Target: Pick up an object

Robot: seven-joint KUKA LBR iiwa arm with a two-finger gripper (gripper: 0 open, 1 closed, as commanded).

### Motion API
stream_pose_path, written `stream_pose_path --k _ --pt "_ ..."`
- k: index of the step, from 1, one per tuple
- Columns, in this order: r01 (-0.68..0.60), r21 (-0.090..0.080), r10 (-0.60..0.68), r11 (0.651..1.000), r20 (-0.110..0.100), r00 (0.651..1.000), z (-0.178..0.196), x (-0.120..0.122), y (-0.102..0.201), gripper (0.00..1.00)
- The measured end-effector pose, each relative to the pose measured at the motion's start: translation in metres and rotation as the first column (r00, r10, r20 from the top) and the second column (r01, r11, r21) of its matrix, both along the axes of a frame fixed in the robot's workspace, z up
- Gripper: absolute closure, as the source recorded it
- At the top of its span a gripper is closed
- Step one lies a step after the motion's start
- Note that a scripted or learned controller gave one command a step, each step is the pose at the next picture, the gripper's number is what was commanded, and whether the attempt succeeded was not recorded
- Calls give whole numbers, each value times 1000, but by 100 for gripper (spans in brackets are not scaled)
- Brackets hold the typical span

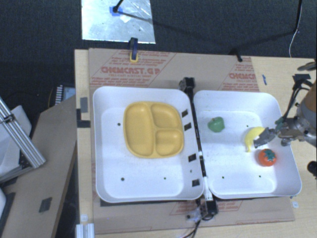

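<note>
One banana (253, 135) — curved, long axis near-vertical

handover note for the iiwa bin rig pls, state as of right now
Gripper: low over the right bin, reaching in from the right side. Nothing visible between its fingers; open or shut not readable from this angle.

Things: yellow banana-like object right at the gripper tip, contact unclear. Red tomato-like object just below it, resting on the bin floor. Green object further left in the same bin. Yellow divided plate sits in the left bin.

Done: arm is positioned at the objects.
Left: the pick itself. No object is lifted or visibly grasped yet.
</note>
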State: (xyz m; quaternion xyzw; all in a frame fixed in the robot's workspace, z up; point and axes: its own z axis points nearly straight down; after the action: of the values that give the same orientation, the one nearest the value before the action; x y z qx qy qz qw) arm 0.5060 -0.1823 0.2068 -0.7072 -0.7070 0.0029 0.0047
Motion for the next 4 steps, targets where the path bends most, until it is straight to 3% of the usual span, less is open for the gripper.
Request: stream_pose_path --k 1,2,4 --pt "-4 -3 4 1000 12 1000 6 3 0 0" --pt "-1 -1 2 1000 7 1000 -51 -3 8 0" --pt "-6 7 6 1000 9 1000 -123 0 14 0"
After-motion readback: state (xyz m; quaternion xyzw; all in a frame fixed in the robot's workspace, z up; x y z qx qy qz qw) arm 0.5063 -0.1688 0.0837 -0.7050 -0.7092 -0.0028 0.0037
